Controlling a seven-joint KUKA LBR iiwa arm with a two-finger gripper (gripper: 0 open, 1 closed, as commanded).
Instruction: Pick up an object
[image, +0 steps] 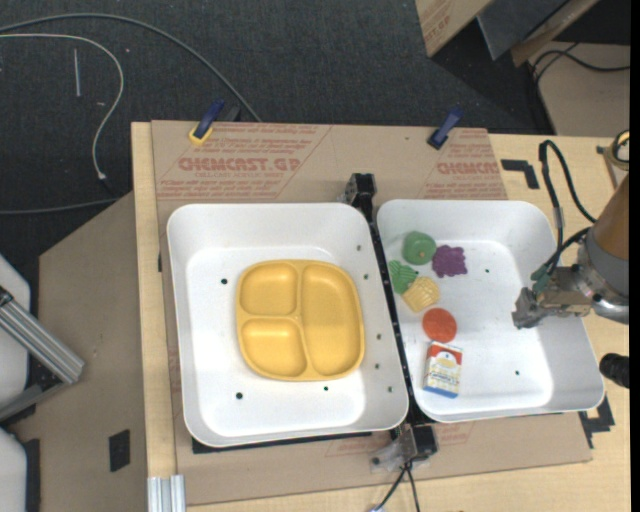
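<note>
From my seat the overhead camera had both shallow white plastic bins side by side on the cardboard-covered bench (300, 150). The left bin (200, 240) held a yellow plastic tray with three compartments (300, 320), sitting flat near its middle, well away from the arm.

The gripper (527, 308) was over the right bin (520, 225), near its right wall, reaching in from the right with the grey arm (610, 255) behind it. Honestly I couldn't tell whether the fingers were open or closed, that end was just a dark blob at this angle. Nothing was visibly between them.

All the small stuff sat off to the left of the gripper, across a stretch of bare white floor. Nearest on that side was a round orange-red toy fruit (439, 324), with a small white and red carton (444, 369) just below it. Further up the cluster: a pale yellow ridged toy (422, 294), a green leafy toy (401, 276) against the bin's left wall, a round green toy (419, 246), and a purple grape-bunch toy (450, 261) beside it.
</note>
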